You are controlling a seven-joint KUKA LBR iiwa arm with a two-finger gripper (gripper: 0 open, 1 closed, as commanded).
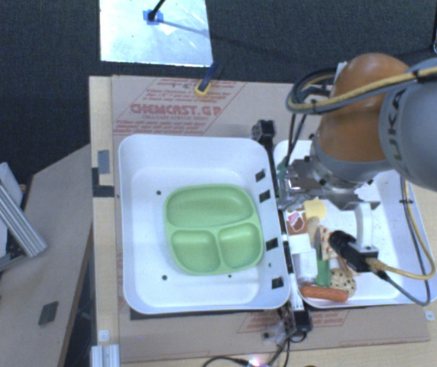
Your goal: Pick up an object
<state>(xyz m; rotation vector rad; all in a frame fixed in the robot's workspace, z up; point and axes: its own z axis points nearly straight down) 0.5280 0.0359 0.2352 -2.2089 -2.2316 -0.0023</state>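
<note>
We see two shallow white bins side by side on the worktop, which carries a cardboard sheet w/ red print under the bins. The left bin holds a green divided tray, three compartments, lying flat near the bin's centre, slightly toward the right wall. Nothing sits in the tray's compartments as far as we can tell.

The right bin holds a cluster of small objects along its left side, close to the divider between the bins: a yellow piece near the top of the cluster, a small red & white item just below-left of it, a tan speckled piece lower down, a thin green stick-like item beside it, and an orange carrot-shaped object at the bin's near edge. They lie touching or overlapping; exact shapes are hard to tell.

The arm, grey w/ an orange band, reaches in from the right & hangs over the right bin. The tool points down toward the top of the cluster, approx. above the yellow piece. Its tips are hidden by the wrist body & clutter, so we can't tell if the tool is wide or narrow, nor whether it grips anything. A black fitting w/ a yellow cable lies across the cluster's right side.
</note>
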